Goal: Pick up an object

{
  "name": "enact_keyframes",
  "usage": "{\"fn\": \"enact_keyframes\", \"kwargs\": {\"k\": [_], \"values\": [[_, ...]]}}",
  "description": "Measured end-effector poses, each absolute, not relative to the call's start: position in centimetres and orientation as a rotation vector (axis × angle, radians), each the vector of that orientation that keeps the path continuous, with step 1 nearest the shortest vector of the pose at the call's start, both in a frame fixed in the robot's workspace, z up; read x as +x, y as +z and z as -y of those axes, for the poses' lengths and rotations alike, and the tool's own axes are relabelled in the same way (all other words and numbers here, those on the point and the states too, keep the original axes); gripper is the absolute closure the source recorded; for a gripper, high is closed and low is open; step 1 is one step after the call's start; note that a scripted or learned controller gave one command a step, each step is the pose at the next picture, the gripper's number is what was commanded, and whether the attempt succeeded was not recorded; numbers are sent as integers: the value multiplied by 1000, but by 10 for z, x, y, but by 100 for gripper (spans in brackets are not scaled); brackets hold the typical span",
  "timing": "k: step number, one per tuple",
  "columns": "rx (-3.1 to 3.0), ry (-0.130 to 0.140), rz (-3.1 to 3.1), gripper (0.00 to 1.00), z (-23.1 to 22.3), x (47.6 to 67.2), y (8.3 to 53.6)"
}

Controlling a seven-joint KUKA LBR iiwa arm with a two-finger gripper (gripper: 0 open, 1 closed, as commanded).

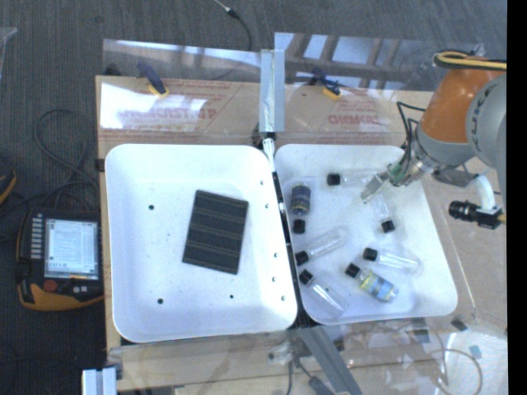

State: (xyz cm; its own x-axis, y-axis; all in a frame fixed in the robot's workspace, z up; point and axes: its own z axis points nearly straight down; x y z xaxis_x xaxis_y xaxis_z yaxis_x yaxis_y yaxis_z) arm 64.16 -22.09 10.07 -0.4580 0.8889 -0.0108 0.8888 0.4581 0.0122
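Our arm hovers over the right bin of small vials, nothing picked up yet.

Nearest us, at the counter's front right corner, the right bin [445,299] holds clear vials: one with a yellow-blue label [377,285], one capless-looking tube [325,243] nearer the middle, and a dark-capped bottle [300,197] by the bin's left wall. The left bin [123,303] carries a flat black pad [216,231]. Farther back, our end effector [380,186] angles down over the right bin's far right corner, just beside a small vial [384,217]; we cannot tell how it is set. We judge these round vials may roll or slip aside if the descent lands off-centre.
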Motion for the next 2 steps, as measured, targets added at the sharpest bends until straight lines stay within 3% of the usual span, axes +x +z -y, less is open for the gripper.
{"fn": "enact_keyframes", "kwargs": {"k": [1,2], "values": [[1818,-45,-2579,100,184,660,90],[1792,-10,-2571,0,173,668,89]]}}
